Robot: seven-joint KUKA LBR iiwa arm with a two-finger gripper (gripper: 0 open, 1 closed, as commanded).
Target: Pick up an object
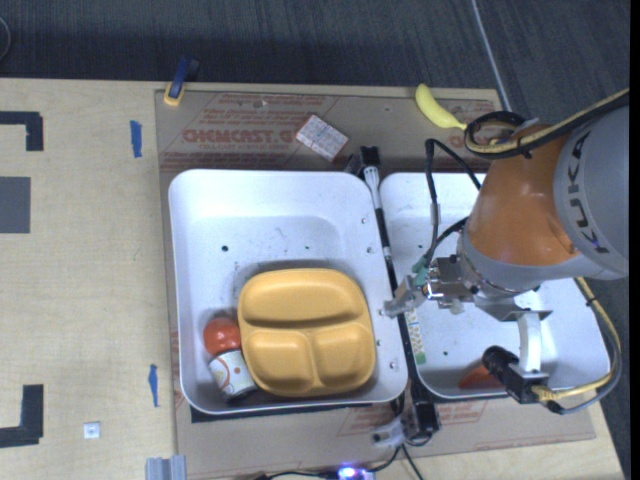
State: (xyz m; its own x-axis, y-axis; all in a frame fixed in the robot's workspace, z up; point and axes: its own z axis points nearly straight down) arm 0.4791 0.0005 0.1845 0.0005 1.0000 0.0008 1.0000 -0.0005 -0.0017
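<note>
A yellow divided tray [305, 330] lies in the front of the left bin [200, 218]. A red and white object [226, 353] is tucked against the tray's left side. My gripper [403, 302] hangs low over the rim between the two bins, just right of the yellow tray. A small orange object [474, 376] lies at the front of the right bin [400, 203], partly hidden by the arm. A thin green piece [415, 348] rests near the right bin's left wall, below the gripper.
The arm's grey and orange body [520, 223] covers much of the right bin. On the board behind the bins lie a yellow banana-shaped piece [437, 108], a small patterned card [320, 136] and a blue clip [180, 80].
</note>
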